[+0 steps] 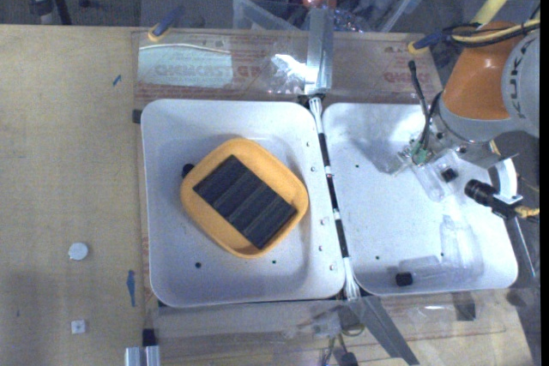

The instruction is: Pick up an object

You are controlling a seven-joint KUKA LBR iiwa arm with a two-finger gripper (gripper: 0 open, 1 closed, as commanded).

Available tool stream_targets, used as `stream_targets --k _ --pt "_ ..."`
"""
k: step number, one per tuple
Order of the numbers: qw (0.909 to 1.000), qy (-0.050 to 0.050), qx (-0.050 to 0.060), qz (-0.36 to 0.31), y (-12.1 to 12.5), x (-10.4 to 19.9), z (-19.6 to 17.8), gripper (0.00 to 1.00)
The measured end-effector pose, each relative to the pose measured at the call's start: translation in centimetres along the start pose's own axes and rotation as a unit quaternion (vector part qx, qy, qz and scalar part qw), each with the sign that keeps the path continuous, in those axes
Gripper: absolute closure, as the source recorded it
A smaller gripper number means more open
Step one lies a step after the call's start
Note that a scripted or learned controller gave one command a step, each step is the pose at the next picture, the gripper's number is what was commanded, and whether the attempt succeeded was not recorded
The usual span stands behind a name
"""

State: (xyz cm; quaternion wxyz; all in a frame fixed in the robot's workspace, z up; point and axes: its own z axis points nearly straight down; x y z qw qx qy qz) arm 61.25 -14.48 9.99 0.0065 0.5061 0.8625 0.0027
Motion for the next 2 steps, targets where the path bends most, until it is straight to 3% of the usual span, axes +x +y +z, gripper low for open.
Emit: stream_targets --k 1,2 --pt "1.0000 0.000 0.000 0.000 0.0 0.0 0.0 0.00" --pt "0.9999 0.003 0.004 -0.010 6.2 -0.5 -7.7 0.00"
